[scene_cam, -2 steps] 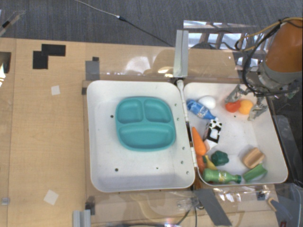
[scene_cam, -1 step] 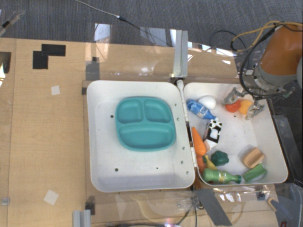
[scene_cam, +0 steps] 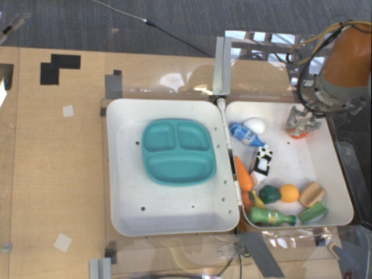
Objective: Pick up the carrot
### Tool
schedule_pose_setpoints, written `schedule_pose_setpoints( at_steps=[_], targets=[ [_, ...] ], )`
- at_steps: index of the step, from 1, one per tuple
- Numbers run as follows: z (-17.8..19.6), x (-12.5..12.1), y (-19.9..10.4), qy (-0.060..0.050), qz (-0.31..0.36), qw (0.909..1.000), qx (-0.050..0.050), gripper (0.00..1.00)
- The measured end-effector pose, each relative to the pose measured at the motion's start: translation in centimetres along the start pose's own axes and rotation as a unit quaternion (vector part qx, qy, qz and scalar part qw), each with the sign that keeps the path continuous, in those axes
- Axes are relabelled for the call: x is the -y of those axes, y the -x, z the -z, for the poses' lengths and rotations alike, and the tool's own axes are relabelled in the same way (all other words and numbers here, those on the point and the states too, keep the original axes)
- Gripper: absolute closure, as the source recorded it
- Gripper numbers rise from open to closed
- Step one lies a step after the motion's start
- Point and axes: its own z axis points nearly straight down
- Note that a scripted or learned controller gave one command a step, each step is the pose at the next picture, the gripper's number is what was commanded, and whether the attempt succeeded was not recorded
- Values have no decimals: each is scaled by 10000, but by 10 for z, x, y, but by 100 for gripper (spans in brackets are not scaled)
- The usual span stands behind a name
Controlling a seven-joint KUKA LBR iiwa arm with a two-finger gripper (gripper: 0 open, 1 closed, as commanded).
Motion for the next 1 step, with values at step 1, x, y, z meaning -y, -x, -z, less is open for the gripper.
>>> schedule_pose_setpoints(
  at_steps=[1],
  targets=[
    [177,-1,1,104,-1824,9831,-73,100]
  ],
)
